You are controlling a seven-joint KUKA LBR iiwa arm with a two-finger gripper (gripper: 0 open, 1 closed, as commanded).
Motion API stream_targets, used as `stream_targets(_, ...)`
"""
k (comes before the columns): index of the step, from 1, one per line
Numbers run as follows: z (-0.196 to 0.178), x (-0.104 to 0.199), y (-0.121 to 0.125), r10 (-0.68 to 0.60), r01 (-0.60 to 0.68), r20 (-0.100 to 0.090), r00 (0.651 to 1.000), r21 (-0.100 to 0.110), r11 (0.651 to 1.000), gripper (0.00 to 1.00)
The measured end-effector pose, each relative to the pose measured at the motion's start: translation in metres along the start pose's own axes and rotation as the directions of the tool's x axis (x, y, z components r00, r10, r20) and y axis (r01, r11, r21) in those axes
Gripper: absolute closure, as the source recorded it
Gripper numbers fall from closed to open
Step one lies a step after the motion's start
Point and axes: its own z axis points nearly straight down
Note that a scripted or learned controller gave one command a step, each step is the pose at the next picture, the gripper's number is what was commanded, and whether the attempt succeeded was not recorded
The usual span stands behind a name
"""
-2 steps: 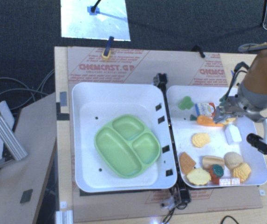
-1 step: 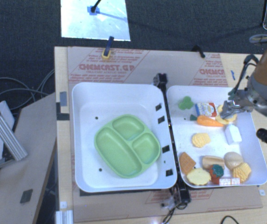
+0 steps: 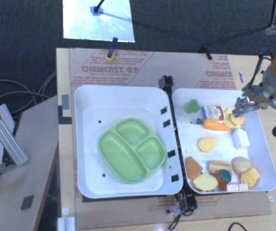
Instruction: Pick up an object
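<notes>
Presently the gripper (image 3: 240, 107) is hanging over the upper right part of the right bin (image 3: 267, 154), with its tips sitting just above a pale yellow toy piece (image 3: 233, 119) that is lying beside the orange carrot (image 3: 216, 125). Whether the claw is released or clenched cannot be told at this resolution, and no item is showing between its tips, so nothing is being recorded as held. The likely target, in my judgement, is that yellow piece, and it is resting in the bin, touching or nearly touching the carrot and close to the white block (image 3: 241, 138). 3 risks are arising from this layout. 1: the items are crowding one another, so a descent could be landing on 2 things at once and pushing both aside. 2: the yellow piece is looking flat and low, so closing tips could be sliding over it. 3: the red and white carton (image 3: 212, 112) is lying near, and a skewed approach could be knocking it. The left bin (image 3: 87, 143) is holding 1 green divided plate (image 3: 131, 149) and is playing no part at this stage.
</notes>
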Motion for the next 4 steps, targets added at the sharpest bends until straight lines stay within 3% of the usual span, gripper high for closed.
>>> stream_targets(1,0.001,0.054,-0.020,-0.004,0.004,-0.002,1.000,0.004,1.000,1.00)
stream_targets(2,0.010,0.112,-0.025,-0.006,0.006,-0.004,1.000,0.004,1.000,1.00)
stream_targets(3,-0.005,0.163,-0.038,-0.007,0.007,-0.004,1.000,0.003,1.000,1.00)
stream_targets(4,0.012,0.199,-0.043,-0.004,0.005,-0.003,1.000,0.005,1.000,1.00)
